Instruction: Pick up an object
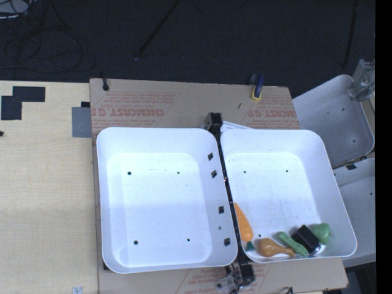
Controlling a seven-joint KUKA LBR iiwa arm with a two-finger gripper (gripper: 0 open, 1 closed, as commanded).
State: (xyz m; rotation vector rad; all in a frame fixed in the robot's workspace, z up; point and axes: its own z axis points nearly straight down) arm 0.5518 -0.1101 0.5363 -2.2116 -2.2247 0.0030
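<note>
**A:** What lies in the 2 bins?

**B:** The objects all sit in the right bin (325,147), crowded into its near corner. An orange carrot-shaped piece (244,223) lies along the wall shared with the left bin (101,164). A yellow-orange piece (269,247) rests by the near rim, and beside it is a long green piece (292,243). A black block (306,238) lies partly over that green piece, with a rounded green object (321,231) just beside it.

**A:** And the end effector?

**B:** Its state cannot be told from this view.

**A:** What surrounds the bins?

**B:** Both stand on a cardboard sheet (159,106) (printed lettering, upside down) on the wooden worktop (43,182). A blue-and-yellow clamp (257,88) grips the sheet's far edge, and a grey metal plate (331,112) lies to the right.
</note>
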